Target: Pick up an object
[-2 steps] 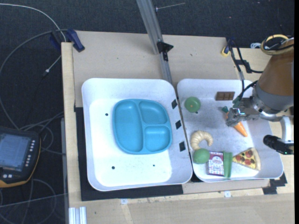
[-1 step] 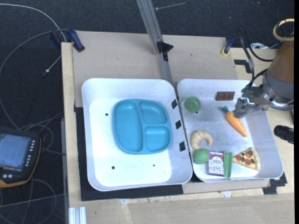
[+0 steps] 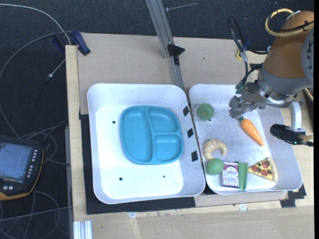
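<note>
Grey arm w/ orange band, bent down into right bin (image 3: 294, 176).
Hand (image 3: 242, 109) low, carrot (image 3: 252, 131) just beside tips; grip state can't tell.

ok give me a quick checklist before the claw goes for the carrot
1. Claw above the right bin: ok.
2. Claw lined up near the carrot: ok, at its upper end.
3. Carrot free of neighbours: ok, the pizza slice and croissant lie apart from it.
4. Anything already held: cannot tell.
5. Cable clear of the claw: cannot tell, it runs close behind.
6. Blue tray out of the way: ok, in the left bin.
</note>
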You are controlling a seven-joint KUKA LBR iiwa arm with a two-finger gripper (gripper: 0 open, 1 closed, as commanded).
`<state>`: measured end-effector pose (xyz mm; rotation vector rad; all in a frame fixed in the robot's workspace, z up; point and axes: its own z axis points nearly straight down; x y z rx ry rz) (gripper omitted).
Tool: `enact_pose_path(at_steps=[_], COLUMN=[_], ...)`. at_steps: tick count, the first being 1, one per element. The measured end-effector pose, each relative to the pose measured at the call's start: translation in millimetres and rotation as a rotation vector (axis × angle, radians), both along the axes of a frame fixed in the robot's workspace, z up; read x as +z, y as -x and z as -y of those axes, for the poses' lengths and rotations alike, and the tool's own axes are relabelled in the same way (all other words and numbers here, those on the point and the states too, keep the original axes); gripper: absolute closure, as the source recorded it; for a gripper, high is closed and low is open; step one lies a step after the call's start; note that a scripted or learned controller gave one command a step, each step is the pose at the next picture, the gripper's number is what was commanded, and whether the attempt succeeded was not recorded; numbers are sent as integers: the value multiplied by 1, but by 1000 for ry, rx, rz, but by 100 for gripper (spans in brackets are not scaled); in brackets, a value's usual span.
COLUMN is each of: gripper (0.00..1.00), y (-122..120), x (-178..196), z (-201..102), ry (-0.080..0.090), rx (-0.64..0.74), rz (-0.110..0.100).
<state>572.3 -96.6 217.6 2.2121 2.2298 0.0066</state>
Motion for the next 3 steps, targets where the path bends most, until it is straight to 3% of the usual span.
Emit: enact_pose_path(at_steps=[3], gripper=[100], y=[-48], x=[-15], z=[-157], ry=[0], rx=[-1], rz=[-1])
